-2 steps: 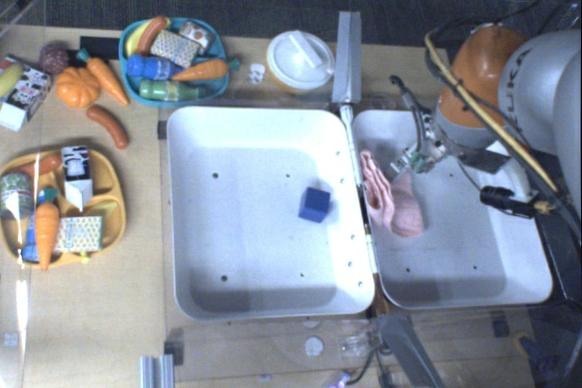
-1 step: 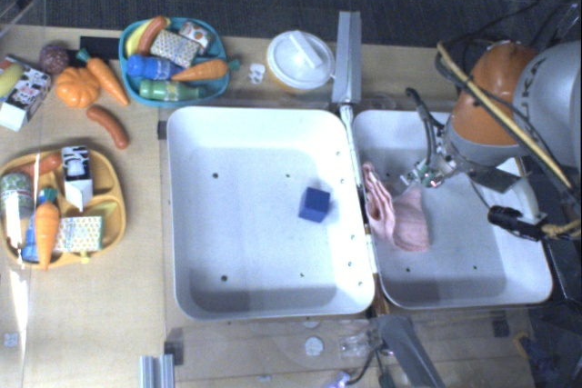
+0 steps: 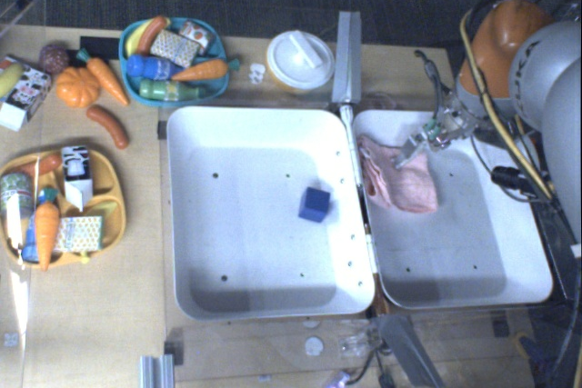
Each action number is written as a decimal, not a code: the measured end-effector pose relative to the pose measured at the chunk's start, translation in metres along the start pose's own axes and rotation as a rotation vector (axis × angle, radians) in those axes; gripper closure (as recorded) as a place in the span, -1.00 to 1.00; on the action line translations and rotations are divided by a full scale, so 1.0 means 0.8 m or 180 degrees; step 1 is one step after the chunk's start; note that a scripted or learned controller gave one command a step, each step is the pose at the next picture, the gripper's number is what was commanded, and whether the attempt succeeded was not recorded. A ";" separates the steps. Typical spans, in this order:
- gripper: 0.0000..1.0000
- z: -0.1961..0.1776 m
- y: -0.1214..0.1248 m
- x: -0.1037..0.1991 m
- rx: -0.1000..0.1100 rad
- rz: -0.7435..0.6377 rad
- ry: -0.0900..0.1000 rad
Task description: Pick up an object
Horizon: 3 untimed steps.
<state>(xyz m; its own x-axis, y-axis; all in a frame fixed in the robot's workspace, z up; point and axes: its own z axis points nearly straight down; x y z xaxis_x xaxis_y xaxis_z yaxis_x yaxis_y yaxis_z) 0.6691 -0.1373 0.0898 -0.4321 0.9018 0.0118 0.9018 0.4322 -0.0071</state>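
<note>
A crumpled pink cloth (image 3: 400,180) lies in the upper left part of the right bin (image 3: 473,268). A small blue cube (image 3: 315,203) sits right of centre in the left bin (image 3: 227,268). My gripper (image 3: 416,150) reaches in from the upper right and is low over the cloth's upper right edge, at or just touching the fabric. The wrist blocks the tip, so a hold on the cloth cannot be made out.
A grey divider post (image 3: 346,59) stands behind the gap between the bins. A white lidded bowl (image 3: 300,59), a blue bowl of toy food (image 3: 173,59) and a yellow tray (image 3: 109,213) sit on the bench to the left. Cables (image 3: 509,168) hang along the right bin's right side.
</note>
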 end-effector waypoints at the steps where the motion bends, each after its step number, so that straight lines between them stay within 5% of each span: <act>1: -1.00 -0.002 -0.072 -0.007 -0.0063 -0.0130 -0.0068; 3: -1.00 -0.001 -0.113 0.060 -0.0071 -0.0572 -0.0082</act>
<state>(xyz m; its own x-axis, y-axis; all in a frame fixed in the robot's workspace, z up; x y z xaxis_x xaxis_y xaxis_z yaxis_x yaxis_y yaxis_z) 0.5666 -0.1333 0.0922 -0.5862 0.8100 -0.0149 0.8099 0.5864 0.0149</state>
